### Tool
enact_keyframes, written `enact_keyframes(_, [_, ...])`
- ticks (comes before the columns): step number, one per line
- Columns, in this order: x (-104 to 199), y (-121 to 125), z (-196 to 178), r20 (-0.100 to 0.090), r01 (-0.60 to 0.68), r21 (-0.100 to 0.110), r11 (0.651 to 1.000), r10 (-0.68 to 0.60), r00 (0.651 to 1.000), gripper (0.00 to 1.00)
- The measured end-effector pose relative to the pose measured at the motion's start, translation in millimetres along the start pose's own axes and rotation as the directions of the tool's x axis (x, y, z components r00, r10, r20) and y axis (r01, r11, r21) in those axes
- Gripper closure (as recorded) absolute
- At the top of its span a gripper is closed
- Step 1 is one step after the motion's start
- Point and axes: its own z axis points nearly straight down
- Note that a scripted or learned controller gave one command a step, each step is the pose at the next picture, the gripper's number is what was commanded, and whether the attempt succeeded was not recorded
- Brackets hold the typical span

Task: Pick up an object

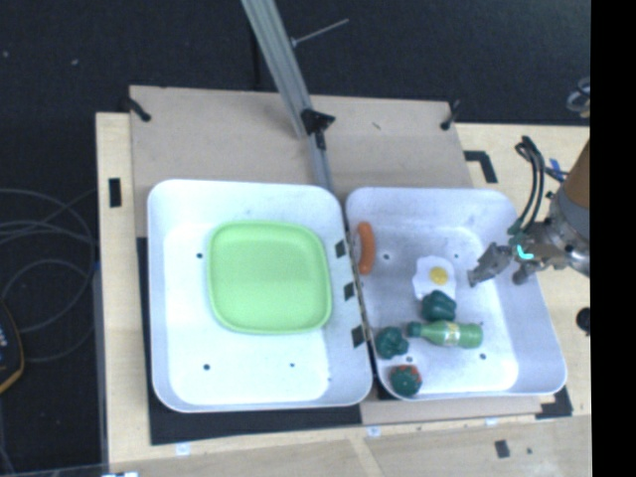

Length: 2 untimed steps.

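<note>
The right bin (517, 361) holds several small items: an orange sausage-shaped piece (365, 246) by its left wall, a white and yellow fried-egg toy (434, 275), a dark green piece (437, 306), a green bottle (449, 334) lying on its side, a dark green lump (390, 342) and a red and green piece (404, 377) at the front. My gripper (503, 264) hangs over the bin's right side, to the right of the egg toy and apart from it. Nothing shows between its fingers.
The left bin (179, 366) carries a light green square plate (268, 275). A grey metal pole (283, 58) slants from the top down to the divide between the bins. Cables (534, 172) loop beside the arm at the right.
</note>
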Motion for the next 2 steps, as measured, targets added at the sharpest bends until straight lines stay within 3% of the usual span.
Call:
enact_keyframes(1, [0.0,0.0,0.0,0.000,0.000,0.000,1.000,0.000,1.000,0.00])
enact_keyframes(2, [9.0,1.4,48.6,0.000,-0.001,0.004,1.000,0.001,1.000,0.00])
